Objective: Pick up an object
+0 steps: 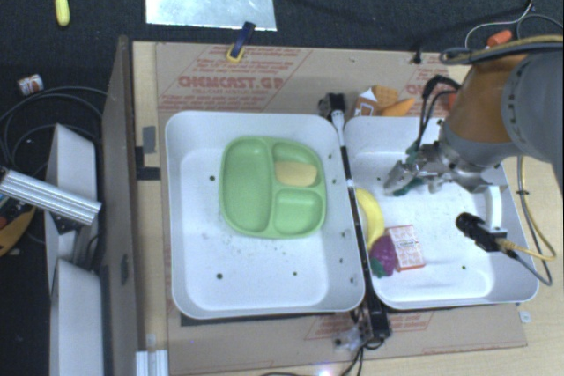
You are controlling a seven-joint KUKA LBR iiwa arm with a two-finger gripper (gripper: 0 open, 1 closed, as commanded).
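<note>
My gripper point(401, 181) hangs low over the right bin point(441, 286), near its upper middle, at the end of the grey arm with the orange band. Below it and to the left lie a yellow banana point(369, 216), a purple toy point(382, 254) and a small red-and-white box point(406, 246), all apart from the gripper. The left bin point(198, 277) holds a green divided plate point(269, 188) with a yellow piece point(296, 173) in its upper right compartment. The fingertips are too small and blurred to read.
An orange item point(394, 106) lies on the cardboard just behind the right bin. A black divider point(348, 189) runs between the bins. A cable with a black plug point(480, 232) hangs from the arm over the right bin's right side.
</note>
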